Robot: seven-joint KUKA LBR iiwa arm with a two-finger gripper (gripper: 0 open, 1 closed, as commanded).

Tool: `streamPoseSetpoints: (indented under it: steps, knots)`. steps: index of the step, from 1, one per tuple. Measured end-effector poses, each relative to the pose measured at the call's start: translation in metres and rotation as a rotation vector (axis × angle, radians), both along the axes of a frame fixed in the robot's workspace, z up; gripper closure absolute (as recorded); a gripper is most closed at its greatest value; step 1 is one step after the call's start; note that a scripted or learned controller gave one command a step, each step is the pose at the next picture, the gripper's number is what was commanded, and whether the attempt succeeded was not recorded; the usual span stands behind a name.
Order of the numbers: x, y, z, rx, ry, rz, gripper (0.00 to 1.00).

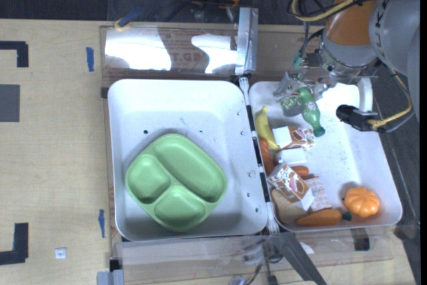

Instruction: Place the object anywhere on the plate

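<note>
A green plate [175,181] with three compartments lies in the left bin [133,100], toward its front. My gripper [300,85] hangs over the back left part of the right bin [373,163]. Directly under it is a green bottle [310,111], lying tilted with its top against the gripper. The bottle looks to be at or just above the bin floor; I cannot tell whether it is held. Nothing lies on the plate.
The right bin also holds a banana [267,131] along its left wall, small printed cartons [293,183], a carrot [320,217] and an orange pumpkin [361,201]. A clear panel [173,43] stands behind the left bin. The arm [363,7] fills the upper right.
</note>
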State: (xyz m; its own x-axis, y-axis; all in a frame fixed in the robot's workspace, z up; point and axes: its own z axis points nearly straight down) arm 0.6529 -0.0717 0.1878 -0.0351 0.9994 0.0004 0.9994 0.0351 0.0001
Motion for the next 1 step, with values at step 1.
streamPoseSetpoints:
  steps: [1]
  knots:
    - [-0.0597,0.0601,-0.0046,0.0,0.005,0.106,1.0]
